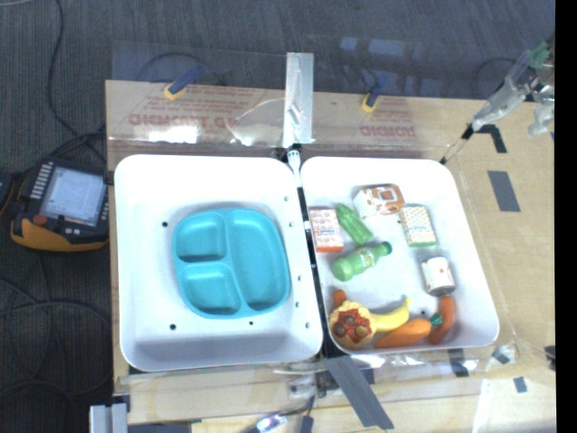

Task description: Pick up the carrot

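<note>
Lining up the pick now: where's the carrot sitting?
The carrot lies in the right bin, along its near edge toward the right corner, just under the banana and left of a red-orange item.

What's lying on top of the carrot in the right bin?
The banana lies against the carrot along its upper edge, seemingly overlapping it. The carrot's left tip meets the round fruit piece; what's beneath stays covered.
</note>
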{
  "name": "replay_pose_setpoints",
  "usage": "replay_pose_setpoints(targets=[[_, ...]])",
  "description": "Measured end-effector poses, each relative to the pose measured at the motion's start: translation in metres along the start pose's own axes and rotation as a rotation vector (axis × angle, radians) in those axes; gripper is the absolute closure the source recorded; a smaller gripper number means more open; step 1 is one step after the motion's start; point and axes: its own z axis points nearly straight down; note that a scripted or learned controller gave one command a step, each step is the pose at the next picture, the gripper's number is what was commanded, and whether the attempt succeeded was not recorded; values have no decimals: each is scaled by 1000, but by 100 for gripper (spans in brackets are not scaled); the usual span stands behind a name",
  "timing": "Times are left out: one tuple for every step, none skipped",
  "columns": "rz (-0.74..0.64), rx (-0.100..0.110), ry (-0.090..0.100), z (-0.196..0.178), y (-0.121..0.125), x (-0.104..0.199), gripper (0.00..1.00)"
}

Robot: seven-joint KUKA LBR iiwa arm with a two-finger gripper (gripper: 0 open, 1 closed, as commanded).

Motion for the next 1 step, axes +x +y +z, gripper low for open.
replay_pose_setpoints(targets=[[-1, 0, -5, -9, 1, 0, 100]])
